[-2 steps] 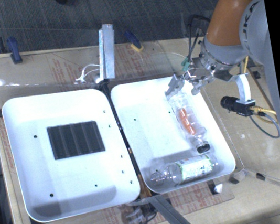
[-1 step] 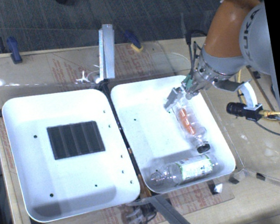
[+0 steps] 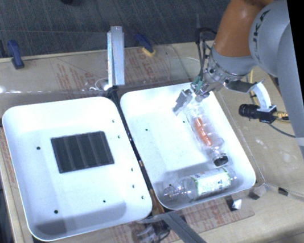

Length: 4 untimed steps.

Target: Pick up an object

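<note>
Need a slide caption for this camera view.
Gripper at the top of a clear bottle in the right bin.

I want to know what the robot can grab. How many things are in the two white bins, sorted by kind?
Clear plastic bottles: 2, the clear bottle with orange inside and a black cap, and the clear bottle with a white label, both in the right white bin.
Dark ribbed rectangular trays: 1, in the left white bin.
Total: 3

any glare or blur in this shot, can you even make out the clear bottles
Camera view: the left bin is blown out to flat white; the two clear bottles in the right bin are faint, mostly labels and caps; the pincer is small and soft.
</note>
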Each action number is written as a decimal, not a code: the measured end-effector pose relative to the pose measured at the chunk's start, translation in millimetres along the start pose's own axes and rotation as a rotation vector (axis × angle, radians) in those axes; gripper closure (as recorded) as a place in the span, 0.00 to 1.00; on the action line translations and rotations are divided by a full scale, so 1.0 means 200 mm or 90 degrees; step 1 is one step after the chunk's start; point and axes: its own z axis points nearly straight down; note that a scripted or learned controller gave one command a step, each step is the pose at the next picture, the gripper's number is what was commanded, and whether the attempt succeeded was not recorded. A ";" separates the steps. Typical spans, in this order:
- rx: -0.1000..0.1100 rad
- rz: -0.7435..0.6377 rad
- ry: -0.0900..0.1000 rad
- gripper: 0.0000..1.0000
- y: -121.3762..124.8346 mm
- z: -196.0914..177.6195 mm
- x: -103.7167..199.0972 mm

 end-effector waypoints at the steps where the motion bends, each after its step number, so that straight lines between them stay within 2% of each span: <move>1: 0.001 0.035 0.001 0.00 -0.21 0.17 0.07; 2: 0.002 0.010 0.002 0.00 -0.27 0.11 0.08; 3: 0.002 0.000 0.002 0.00 -0.27 0.14 0.09; 4: 0.002 0.105 0.002 0.00 -0.41 0.09 0.16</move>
